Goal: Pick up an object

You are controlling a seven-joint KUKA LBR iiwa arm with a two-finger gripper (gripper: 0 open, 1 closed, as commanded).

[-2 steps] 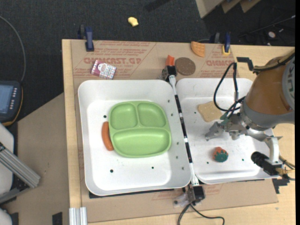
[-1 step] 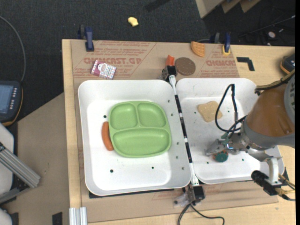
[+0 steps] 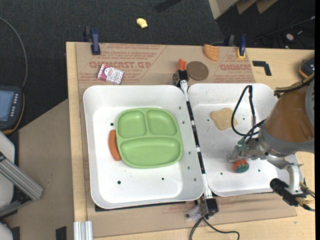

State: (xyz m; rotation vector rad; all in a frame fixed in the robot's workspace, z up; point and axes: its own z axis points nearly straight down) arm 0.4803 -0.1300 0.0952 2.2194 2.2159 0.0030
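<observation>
1. We saw the arm (image 3: pixel 292 121) reach in from the right over the right bin (image 3: pixel 220 184), its orange band broad across the bin's right side.
2. The gripper (image 3: pixel 241 156) hung low over the bin's lower middle, directly above a small round object (image 3: pixel 241 166), teal with an orange-red patch.
3. We could not tell whether the gripper was spread or closed, nor whether it gripped the object; its tip was too small and cluttered to read. The object appeared to lie on the bin floor just beneath the gripper.
4. A black cable (image 3: pixel 246 106) looped up from the wrist over the bin's upper half.
5. A flat tan piece (image 3: pixel 221 118) lay in the upper middle of the same bin, apart from the gripper and from the small round object.
6. In the left bin (image 3: pixel 100 109) sat a green divided plate (image 3: pixel 148 137) with three compartments, roughly central.
7. An orange sausage-shaped item (image 3: pixel 114 145) lay just beside the plate's left edge, on the bin floor.
8. On the bench behind the bins we noted a small pink-and-white packet (image 3: pixel 110 74) at the left, a brown disc (image 3: pixel 197 70) near the bins' shared seam, and an orange wedge (image 3: pixel 211 52) further right.
9. A small orange block (image 3: pixel 181 64) stood just left of the brown disc.
10. A yellow scrap (image 3: pixel 142 22) lay on the dark floor beyond the bench.
</observation>
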